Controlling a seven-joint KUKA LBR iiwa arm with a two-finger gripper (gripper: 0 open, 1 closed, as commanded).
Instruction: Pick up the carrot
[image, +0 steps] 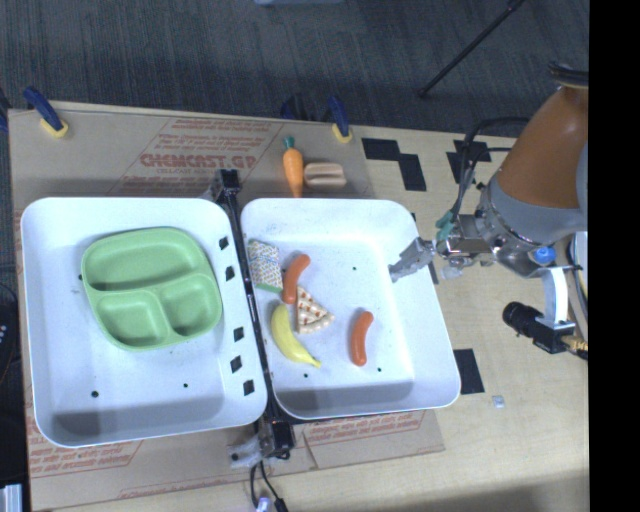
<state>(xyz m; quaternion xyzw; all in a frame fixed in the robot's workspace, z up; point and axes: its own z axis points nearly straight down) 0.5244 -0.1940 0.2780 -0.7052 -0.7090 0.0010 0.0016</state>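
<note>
Here, the carrot (292, 170) lies on the bench (520, 420) just beyond the far rim of the right bin (432, 352), outside it, with a small hot-dog bun (324, 176) close beside it. The claw (408, 262) hangs over that bin's right rim, well apart from the carrot; whether it is apart or together cannot be told at this slant. Inside the right bin lie two sausages (295, 277) (360, 337), a banana (290, 336), a pizza slice (312, 312) and a patterned wedge (264, 264); the left bin (50, 330) holds a green divided plate (150, 287). The likely trouble: the orange sausages could be mistaken for the carrot, a reach across the bin could clip its far rim, or a close could nudge the bun or roll the carrot away.
</note>
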